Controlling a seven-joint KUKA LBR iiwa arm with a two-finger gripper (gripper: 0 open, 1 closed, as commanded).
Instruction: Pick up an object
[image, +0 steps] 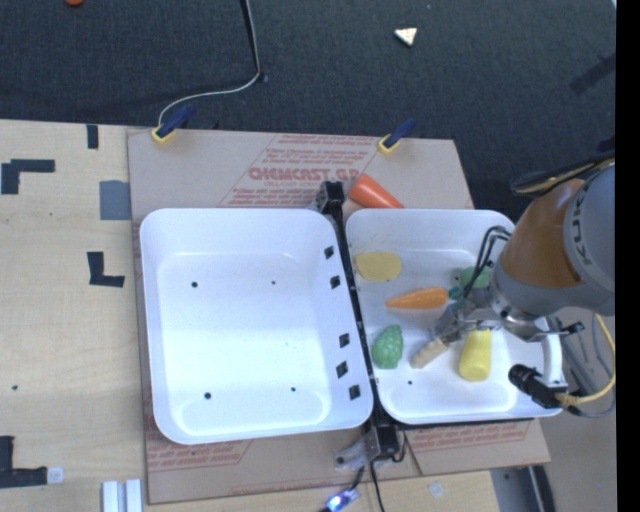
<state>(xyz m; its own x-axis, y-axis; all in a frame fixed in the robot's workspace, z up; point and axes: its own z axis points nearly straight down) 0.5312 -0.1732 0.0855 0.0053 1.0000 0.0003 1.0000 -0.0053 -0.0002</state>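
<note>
The claw (452, 326), grip state I cannot tell, hovers near the right bin's (430, 405) front edge over a tan stick (430, 352), likely light and rigid, best pinched mid-length.

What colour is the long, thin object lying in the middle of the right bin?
Orange; the long object shows clearly in the camera view.

The right bin (400, 405) holds 5 items; the left bin (160, 300) lies beside it.
</note>
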